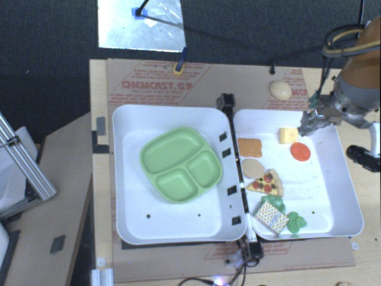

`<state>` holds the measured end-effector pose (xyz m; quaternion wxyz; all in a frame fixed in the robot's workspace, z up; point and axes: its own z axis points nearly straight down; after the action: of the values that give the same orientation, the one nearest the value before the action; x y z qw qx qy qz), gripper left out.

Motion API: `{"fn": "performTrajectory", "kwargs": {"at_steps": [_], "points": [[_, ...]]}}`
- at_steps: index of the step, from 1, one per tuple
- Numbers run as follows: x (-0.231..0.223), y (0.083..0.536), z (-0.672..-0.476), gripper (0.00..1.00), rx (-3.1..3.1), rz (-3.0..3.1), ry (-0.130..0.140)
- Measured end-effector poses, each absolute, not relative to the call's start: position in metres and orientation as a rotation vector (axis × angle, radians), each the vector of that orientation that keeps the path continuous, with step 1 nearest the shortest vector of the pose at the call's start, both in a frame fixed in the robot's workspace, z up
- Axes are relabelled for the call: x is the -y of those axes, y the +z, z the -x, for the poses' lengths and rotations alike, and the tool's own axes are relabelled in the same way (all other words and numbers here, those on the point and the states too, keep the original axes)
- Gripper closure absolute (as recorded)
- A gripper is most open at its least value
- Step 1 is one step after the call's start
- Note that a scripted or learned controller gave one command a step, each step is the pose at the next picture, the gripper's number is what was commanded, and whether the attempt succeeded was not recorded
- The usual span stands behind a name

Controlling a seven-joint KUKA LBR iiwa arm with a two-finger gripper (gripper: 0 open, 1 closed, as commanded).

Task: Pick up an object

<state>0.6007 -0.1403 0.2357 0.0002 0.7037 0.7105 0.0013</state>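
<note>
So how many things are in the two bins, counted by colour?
Green: 2, the divided plate and leafy piece
Yellow: 1, cheese block
Red: 1, round slice
Orange: 1, slab
Tan: 1, disc
Mixed colours: 2, pizza slice and packet
Total: 8

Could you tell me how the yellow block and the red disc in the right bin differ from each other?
The yellow block is squarish with corners, while the red disc is round. The block is pale yellow; the disc is orange-red. The block lies nearer the bin's far wall, close beside the hand; the disc lies a little farther from the hand, toward the bin's middle. Both are small pieces lying flat on the floor of the right bin.
</note>
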Motion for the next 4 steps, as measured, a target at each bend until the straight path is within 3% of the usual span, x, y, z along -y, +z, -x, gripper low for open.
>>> {"fn": "performTrajectory", "kwargs": {"at_steps": [4], "points": [[-0.079,0.214,-0.514,1.0,-2.235,-2.213,0.0]]}}
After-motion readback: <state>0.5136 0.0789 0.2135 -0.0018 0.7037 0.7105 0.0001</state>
